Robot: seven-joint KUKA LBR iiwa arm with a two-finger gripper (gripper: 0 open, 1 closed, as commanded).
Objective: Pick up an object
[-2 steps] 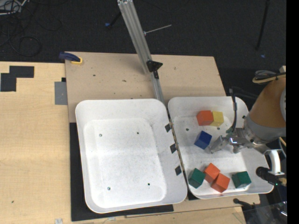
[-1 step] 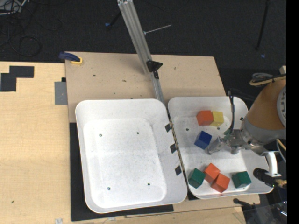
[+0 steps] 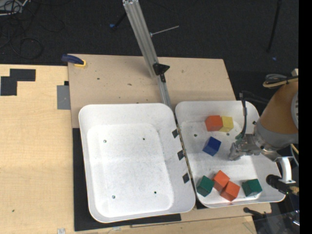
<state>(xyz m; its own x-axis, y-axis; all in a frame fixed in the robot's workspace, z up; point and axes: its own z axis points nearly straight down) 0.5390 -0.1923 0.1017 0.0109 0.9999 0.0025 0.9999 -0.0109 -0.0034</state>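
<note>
Blue block (image 3: 211, 146) is sitting just left of the gripper (image 3: 236, 152); finger state unclear; descending here, it is risking closing beside it.

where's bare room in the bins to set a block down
The left bin offers bare floor from wall to wall. In the right bin it is crowded: orange block touching yellow block at the top, blue block mid, pincer beside it, green and orange blocks clustered along the bottom.
</note>
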